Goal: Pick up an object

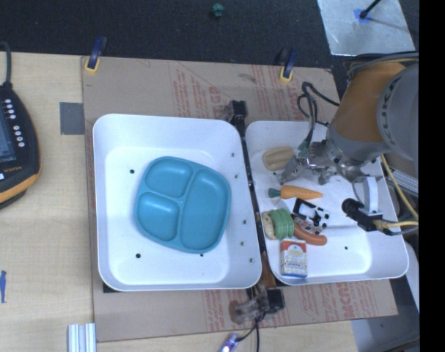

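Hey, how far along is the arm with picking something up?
Nothing looks picked yet: the carrot, green bundle and small carton all lie in the right bin. The gripper is down over that bin. A grasp and lift remain.

The gripper (321, 169) fingertips are masked by the wrist body, so their spacing cannot be determined. The far right corner of the right bin (369, 266) is covered by the arm (372, 112). The pendant (8, 147) is cut off at the left edge.
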Robot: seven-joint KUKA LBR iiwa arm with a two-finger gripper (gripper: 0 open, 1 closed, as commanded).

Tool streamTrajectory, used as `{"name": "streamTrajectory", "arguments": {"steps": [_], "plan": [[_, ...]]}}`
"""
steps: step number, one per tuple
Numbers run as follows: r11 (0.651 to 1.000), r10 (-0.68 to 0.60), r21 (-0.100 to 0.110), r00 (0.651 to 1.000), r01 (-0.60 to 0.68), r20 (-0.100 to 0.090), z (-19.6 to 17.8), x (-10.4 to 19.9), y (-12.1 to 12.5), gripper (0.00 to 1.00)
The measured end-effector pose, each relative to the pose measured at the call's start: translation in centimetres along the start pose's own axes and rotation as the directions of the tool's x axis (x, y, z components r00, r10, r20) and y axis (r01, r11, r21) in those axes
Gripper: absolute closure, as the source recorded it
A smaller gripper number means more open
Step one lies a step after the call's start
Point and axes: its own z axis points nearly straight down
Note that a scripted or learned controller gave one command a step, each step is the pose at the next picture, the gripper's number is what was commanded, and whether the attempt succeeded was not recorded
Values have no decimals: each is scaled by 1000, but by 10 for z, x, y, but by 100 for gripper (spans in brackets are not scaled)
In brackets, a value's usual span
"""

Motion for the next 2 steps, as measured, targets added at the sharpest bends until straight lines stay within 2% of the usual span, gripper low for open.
{"name": "streamTrajectory", "arguments": {"steps": [1,2], "plan": [[1000,1,-2,1000,-1,0,1,16,-39,0],[1000,2,-3,1000,-2,-1,1,24,-62,0]]}}
